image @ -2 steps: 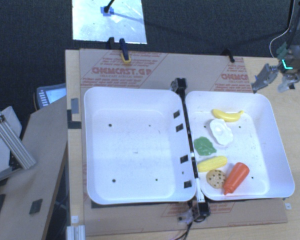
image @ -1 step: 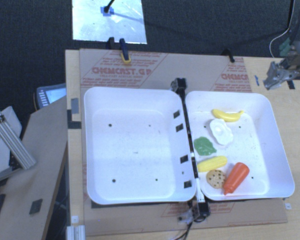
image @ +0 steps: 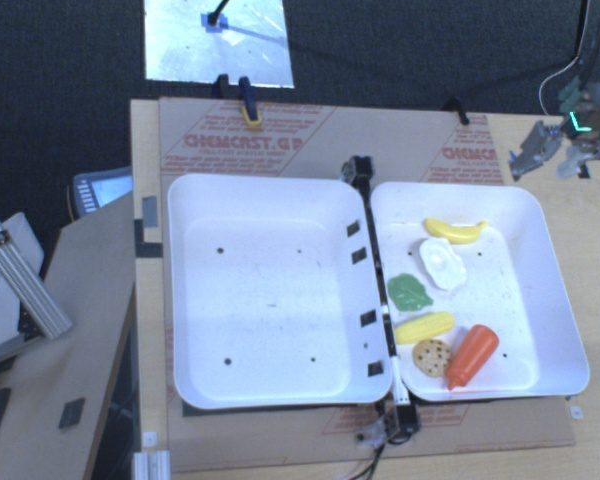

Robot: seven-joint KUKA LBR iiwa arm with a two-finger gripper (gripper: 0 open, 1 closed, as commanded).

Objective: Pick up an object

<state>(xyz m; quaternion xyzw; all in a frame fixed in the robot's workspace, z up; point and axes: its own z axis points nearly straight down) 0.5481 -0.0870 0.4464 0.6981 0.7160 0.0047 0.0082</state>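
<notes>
The gripper (image: pixel 543 153) is seen above-right of the right bin (image: pixel 550 268); its finger state cannot be told. A carrot (image: pixel 472 355) lies inside.

Two bins (image: pixel 270 183) on the desk (image: pixel 310 133). Below the tool (image: pixel 555 153): one banana (image: pixel 454 230), one egg (image: pixel 442 264), one leaf (image: pixel 409 290), one corn (image: pixel 424 326), one cookie (image: pixel 432 356), one carrot (image: pixel 472 356).

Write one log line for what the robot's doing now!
gripper: above right bin's far corner, holding nothing | right bin: banana, egg, carrot | pick: not started
</notes>
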